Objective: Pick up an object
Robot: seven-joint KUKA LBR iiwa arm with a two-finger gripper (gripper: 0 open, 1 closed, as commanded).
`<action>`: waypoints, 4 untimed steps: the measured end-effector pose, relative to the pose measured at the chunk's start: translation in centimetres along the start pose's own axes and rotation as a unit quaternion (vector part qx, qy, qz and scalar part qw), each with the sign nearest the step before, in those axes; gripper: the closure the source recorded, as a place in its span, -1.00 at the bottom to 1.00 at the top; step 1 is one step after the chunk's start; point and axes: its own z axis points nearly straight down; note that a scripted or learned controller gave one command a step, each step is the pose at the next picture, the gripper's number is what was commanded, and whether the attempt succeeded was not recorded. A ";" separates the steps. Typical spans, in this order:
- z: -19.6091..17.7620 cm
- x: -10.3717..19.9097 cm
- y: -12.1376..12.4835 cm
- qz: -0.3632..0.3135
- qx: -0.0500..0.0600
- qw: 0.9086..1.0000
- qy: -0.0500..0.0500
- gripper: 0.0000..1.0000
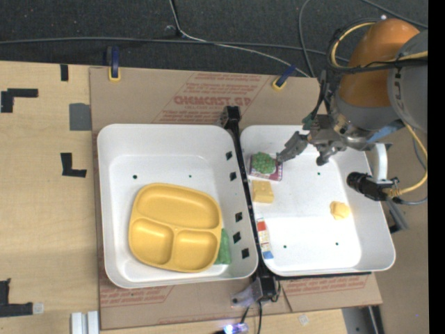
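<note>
Reaching: arm (379,68) comes in over the near bin (368,256) and none of the objects is lifted yet, so I judge the pick as not started.
Far bin (111,186): beyond the gripper, on the other side of the divider; it holds a yellow sectioned plate (175,227) with a green item (224,248) wedged at the plate's edge nearest the tool.
Near bin: directly under the gripper, carrying four loose items.
Gripper (306,152): the two fingers stand spread, wide, with nothing between them.
Target guess: green toy (263,163), just past the forward fingertip, close but apart. It looks knobbly and rounded, sitting on a small purple-edged card (270,175).
Yellow block (263,193): next to the card, a bit further from the fingers, pale with a flat top.
Yellow lump (339,210): behind and below the gripper, well apart from it, small and irregular.
Striped piece (263,236): against the divider wall, thin, red and blue marks, too small to identify.
Left: descend, close on one item, lift clear.
</note>
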 end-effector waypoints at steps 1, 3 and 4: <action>-0.7 0.0 0.3 -0.001 -0.006 1.000 -0.001 -1.00; 8.1 0.7 0.4 -0.001 -0.004 1.000 -0.001 -1.00; 13.6 0.8 0.3 -0.001 -0.004 1.000 -0.001 -1.00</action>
